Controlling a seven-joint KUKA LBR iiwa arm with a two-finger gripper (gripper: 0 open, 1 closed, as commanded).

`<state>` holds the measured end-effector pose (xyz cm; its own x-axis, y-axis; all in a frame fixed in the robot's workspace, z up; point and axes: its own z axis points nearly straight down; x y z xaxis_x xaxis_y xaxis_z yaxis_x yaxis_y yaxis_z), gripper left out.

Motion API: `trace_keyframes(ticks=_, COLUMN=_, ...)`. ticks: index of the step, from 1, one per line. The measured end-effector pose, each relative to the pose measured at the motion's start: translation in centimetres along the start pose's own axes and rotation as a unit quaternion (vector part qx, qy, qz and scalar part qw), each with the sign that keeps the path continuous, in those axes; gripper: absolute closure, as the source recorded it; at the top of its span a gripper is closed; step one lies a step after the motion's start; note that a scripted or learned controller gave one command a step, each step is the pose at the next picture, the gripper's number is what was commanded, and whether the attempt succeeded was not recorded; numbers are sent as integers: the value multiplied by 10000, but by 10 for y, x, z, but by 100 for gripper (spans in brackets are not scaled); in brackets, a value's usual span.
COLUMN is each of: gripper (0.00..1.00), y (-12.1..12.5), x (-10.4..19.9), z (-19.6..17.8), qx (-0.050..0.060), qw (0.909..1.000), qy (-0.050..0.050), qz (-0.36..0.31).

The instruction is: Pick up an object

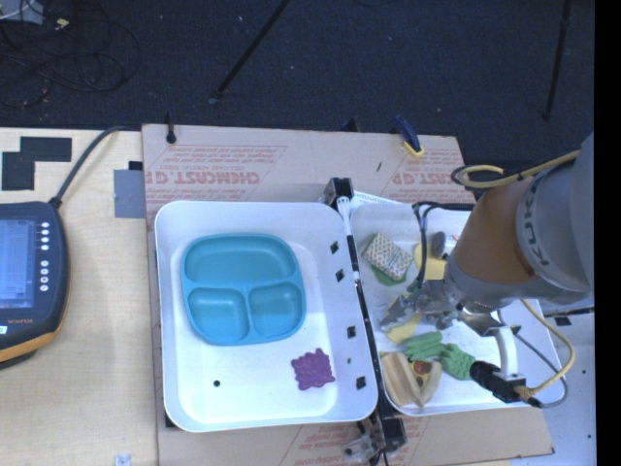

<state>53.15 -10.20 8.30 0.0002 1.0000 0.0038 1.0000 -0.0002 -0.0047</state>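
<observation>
My gripper is down inside the right bin, low among a cluster of small objects. Just behind it lie a checkered green-and-white block and a yellow piece. Right in front of it are a green toy, a small yellow bit and a tan wedge-shaped item. The arm's orange band and grey body hide the bin's right half. I cannot see whether anything sits in the gripper.
The left bin bears a blue divided plate and a purple bunch-like toy near its front right. A black-clipped wall separates the bins. A teach pendant lies at the far left. Cables loop by the arm.
</observation>
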Motion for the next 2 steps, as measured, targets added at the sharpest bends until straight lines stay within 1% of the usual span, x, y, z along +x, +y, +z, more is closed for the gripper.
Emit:
trace_keyframes(ticks=1, gripper=0, y=-21, x=2, z=-3, qx=-6, qw=10000, qy=-8, qz=-9)
trace_keyframes(ticks=2, gripper=0, y=-35, x=-12, z=-4, qx=-19, qw=10000, qy=-12, qz=-5)
